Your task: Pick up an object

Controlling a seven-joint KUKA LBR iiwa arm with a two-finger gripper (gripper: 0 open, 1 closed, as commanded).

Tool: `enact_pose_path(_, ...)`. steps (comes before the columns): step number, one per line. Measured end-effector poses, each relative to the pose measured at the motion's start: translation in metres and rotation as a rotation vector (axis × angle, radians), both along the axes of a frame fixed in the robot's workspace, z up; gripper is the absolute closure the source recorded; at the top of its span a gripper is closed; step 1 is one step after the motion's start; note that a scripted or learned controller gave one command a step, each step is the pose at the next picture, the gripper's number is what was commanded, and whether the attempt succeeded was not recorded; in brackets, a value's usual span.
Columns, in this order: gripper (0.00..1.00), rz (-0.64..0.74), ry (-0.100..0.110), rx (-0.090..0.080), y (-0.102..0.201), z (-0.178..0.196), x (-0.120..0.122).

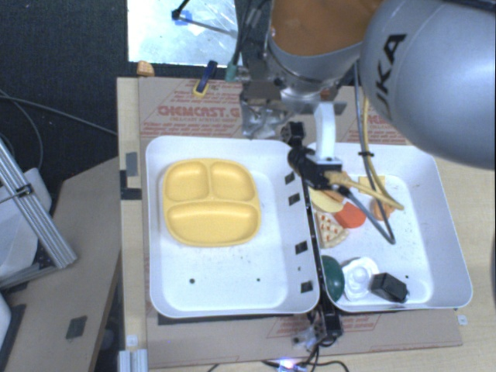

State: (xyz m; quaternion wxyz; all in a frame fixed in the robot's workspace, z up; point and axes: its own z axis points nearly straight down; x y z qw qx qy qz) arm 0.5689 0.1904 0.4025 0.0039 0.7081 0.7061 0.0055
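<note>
Camera view: I see the arm [403,60] reaching in from the right, its gripper [310,165] hanging low over the upper left corner of the right bin [442,231]. I cannot tell how the gripper is set; dark parts and cables blur together there. Just beneath and beside it lies a heap of small things: a waffle [331,229], a red piece [350,215], yellow strips [372,188] and grey tongs [377,222]. Nearer the front sit a green piece [332,279], a white lump [359,277] and a black block [389,287]. The left bin [201,293] holds 1 yellow divided tray [209,202]. I judge this the approach step; next I would want a clean descent onto 1 item.
</note>
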Motion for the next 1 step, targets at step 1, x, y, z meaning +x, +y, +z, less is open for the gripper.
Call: enact_pose_path(1, 1.00, 0.009, 0.026, -0.006, 0.0455, -0.1747, 0.0138)
